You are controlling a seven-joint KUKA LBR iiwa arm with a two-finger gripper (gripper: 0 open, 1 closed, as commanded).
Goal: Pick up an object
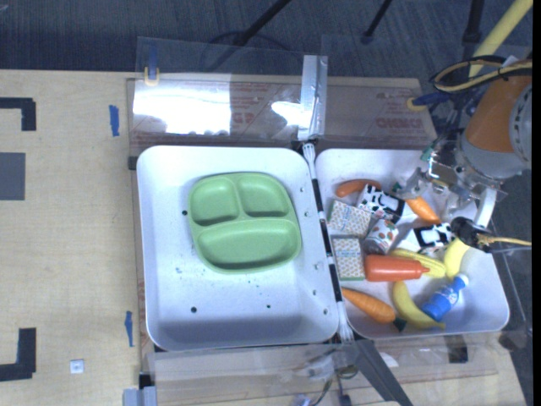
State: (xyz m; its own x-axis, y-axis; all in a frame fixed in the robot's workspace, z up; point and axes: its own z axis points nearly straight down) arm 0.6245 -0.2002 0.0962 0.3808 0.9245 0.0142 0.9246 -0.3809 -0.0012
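The right bin [494, 311] holds a heap of toy items. Among them are a carrot [368, 304] near the front, a red-orange sausage shape [394, 268], a yellow banana [408, 307], a blue bottle [441, 299], two patterned boxes [349, 218], and a black-and-white cow-patterned piece [378, 200]. Another orange piece [359, 187] lies at the back. My gripper [448, 194] hangs over the bin's back right part, just above a small orange carrot [421, 208] and a second banana [456, 256]. Nothing shows as lifted.
The left bin [161, 294] carries a green divided plate [243, 221] in its middle. A clear plastic wall [228, 91] stands behind both bins. Cables [461, 74] loop near the arm at the upper right. Wooden bench surface [68, 227] stretches to the left.
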